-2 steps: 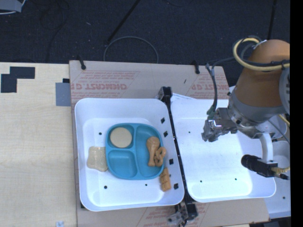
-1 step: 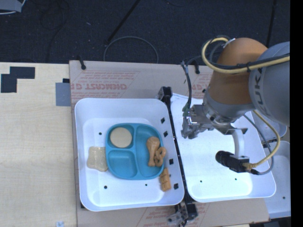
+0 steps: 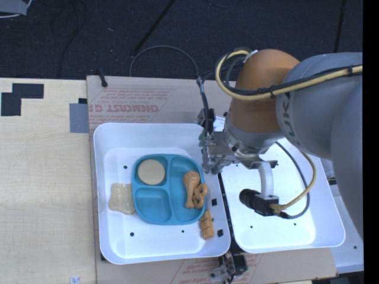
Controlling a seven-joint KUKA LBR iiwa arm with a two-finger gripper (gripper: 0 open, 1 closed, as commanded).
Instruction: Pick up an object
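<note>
The fingers [image 3: 208, 158], open or clenched I cannot tell, hang at the shallow white plastic bin's rim [image 3: 222, 218] and may strike it, missing the tan twisted pretzel-like piece [image 3: 194, 189] beside them.

A blue divided tray [image 3: 160, 203] is seen in the white left bin [image 3: 112, 147], with tan food pieces [image 3: 194, 189]; an orange band [image 3: 263, 76] is borne by the grey arm [image 3: 331, 105].

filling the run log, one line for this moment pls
arm: over bins' divide | gripper: at left bin right edge | blue tray: round patty, pretzel | held: nothing seen
</note>
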